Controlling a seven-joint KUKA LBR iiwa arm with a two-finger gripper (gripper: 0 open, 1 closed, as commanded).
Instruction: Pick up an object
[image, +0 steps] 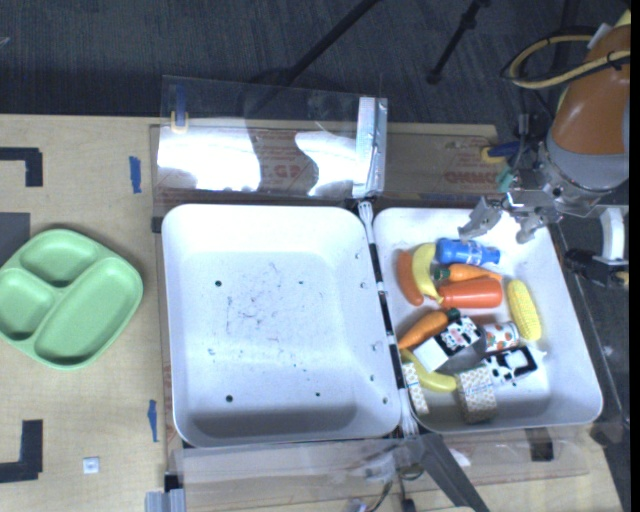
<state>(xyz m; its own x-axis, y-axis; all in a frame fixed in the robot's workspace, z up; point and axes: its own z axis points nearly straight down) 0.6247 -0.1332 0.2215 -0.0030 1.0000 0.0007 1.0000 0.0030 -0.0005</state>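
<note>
Two white bins sit side by side on the bench. The left bin (265, 320) has a bare floor marked by faint scuffs and a few dark dots.

The right bin (570, 395) holds a tight pile of objects:
- a blue can (468, 251) at the top of the pile, lying on its side;
- a banana (425, 270) just left of the can, with an orange piece (408, 276) against its left side;
- an orange cylinder (470, 293) below the can, with a thin carrot (468, 272) between them;
- a corn cob (524, 309) at the right of the pile;
- a second carrot (422, 327) near the divider, tilted;
- black-and-white patterned blocks (512, 362) and a patterned roll (478, 392) at the near side;
- a second banana (432, 378) near the lower left corner.

The gripper (508, 218) hangs over the far right part of the right bin, just above and right of the can. Its fingers (484, 216) are spread wide, with nothing between them.

Open floor in the right bin lies along its right wall and near right corner. The pile crowds the divider. A green tray (65, 297) rests on the bench, well left of both bins. A clear panel (270, 150) stands behind the left bin.
</note>
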